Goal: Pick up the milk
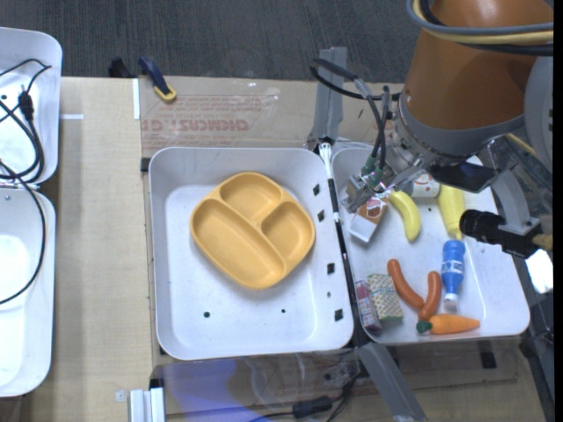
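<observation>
The milk (367,221) is a small white carton with a red-brown top. It lies tilted in the right bin (503,316), close against that bin's left wall. My gripper (364,188) hangs directly over the carton's upper end, touching it or nearly so. The grey wrist and cables hide the contact. The arm's large orange band fills the upper right above it.
Beside the carton lie two yellow bananas (405,214) (451,207). Nearer the front are two sausages (405,286), a blue bottle (453,271), a carrot (450,324) and a patterned box (380,300). The left bin (167,262) holds a yellow divided plate (253,229).
</observation>
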Motion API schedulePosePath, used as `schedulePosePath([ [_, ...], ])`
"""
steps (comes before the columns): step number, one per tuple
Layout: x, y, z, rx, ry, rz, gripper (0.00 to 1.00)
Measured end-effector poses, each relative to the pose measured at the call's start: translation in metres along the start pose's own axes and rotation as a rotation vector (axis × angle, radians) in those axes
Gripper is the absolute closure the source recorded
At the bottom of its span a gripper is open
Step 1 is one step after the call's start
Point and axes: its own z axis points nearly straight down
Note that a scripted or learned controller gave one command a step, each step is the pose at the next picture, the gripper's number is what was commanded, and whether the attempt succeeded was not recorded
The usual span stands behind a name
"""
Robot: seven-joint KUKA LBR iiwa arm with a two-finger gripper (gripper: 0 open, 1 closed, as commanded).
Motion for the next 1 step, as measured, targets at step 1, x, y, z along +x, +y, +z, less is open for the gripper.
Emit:
schedulePosePath([
  [1, 0.0101, -0.0268, 0.0599, 0.000, 0.001, -0.317, 1.00],
])
